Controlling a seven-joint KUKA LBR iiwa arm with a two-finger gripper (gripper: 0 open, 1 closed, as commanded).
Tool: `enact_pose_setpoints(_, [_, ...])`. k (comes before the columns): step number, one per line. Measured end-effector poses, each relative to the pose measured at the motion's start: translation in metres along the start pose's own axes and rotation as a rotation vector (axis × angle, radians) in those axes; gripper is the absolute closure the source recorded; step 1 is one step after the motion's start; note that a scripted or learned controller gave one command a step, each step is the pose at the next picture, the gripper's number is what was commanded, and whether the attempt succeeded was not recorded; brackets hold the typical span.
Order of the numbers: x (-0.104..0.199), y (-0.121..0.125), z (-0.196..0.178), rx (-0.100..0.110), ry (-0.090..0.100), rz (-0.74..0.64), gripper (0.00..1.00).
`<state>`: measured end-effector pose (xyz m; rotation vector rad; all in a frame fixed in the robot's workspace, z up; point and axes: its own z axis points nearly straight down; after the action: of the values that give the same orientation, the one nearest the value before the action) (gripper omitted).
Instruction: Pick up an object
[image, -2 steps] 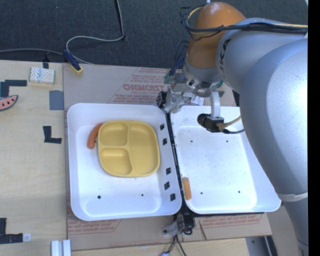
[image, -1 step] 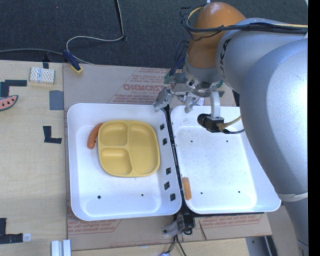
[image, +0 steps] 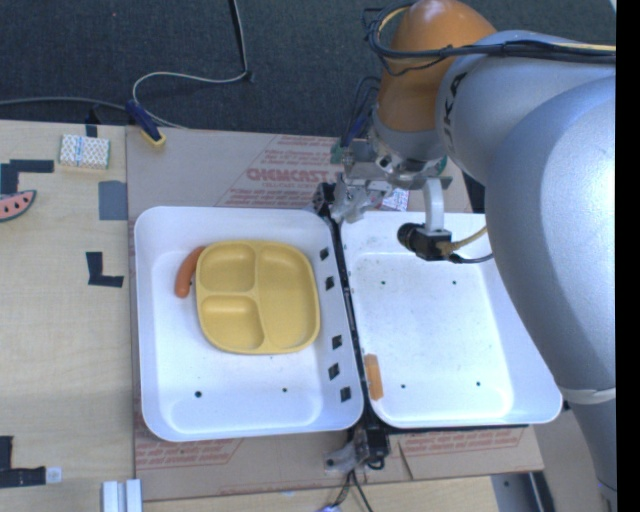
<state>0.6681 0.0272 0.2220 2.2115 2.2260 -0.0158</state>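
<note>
A yellow divided plate (image: 257, 296) lies in the left bin (image: 170, 400). An orange sausage-shaped piece (image: 184, 273) rests against the plate's left rim. A second small orange piece (image: 373, 376) lies in the right bin (image: 450, 330), tight against its left wall near the front. My gripper (image: 345, 203) hangs over the far end of the divider between the two bins, well away from the plate and from both orange pieces. Nothing is visible in it.
The arm's big grey body covers the right side of the view and part of the right bin. A black cable fitting (image: 425, 240) dangles over that bin's far end. Tape marks and a small patterned block (image: 84, 151) lie on the bench at left.
</note>
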Motion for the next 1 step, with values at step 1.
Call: enact_pose_setpoints(1, [-0.0003, -0.0001, 0.0002, 0.0, -0.001, 0.0, 0.0])
